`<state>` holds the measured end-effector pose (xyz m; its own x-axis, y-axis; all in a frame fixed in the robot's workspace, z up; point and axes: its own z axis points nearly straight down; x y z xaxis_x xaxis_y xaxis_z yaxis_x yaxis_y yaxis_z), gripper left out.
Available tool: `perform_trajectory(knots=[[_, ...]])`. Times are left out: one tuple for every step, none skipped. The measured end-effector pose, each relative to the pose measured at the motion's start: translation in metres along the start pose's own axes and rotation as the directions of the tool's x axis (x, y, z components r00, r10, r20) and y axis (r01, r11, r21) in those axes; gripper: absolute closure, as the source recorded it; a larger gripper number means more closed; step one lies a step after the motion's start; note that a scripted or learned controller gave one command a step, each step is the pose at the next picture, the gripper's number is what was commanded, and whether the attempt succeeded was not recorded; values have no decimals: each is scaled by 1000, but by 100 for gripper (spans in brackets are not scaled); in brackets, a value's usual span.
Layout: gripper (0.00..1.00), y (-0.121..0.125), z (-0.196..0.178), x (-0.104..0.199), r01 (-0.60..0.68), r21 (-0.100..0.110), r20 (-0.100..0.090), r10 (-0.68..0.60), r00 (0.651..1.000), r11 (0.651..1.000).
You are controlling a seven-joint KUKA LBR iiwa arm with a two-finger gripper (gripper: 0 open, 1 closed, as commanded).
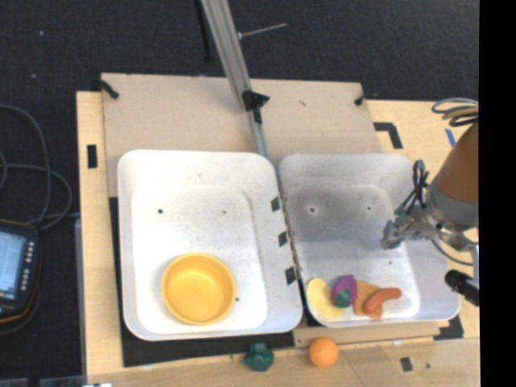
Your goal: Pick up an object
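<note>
Bench front edge: orange ball [322,351] and green piece [259,357], outside the bins. Left bin [137,176]: yellow bowl [198,288]. Right bin [322,172], front corner: purple-green toy [344,290] touching orange toy [377,298], near the rim. Gripper [393,236]: above bare floor; finger state cannot be told. Advised: approach from the bin's open middle, clear of the front wall.

Dark carpeted floor [97,22], pale wooden bench [201,115], slanted metal rail [228,43], black cables [32,176]
</note>
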<state>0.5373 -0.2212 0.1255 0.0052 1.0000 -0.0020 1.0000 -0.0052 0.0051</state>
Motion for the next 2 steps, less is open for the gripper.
perform_trajectory(knots=[[100,3,-54,9,9,-3,1,-9,1000,1000],[100,4,-90,7,8,2,0,-8,1000,1000]])
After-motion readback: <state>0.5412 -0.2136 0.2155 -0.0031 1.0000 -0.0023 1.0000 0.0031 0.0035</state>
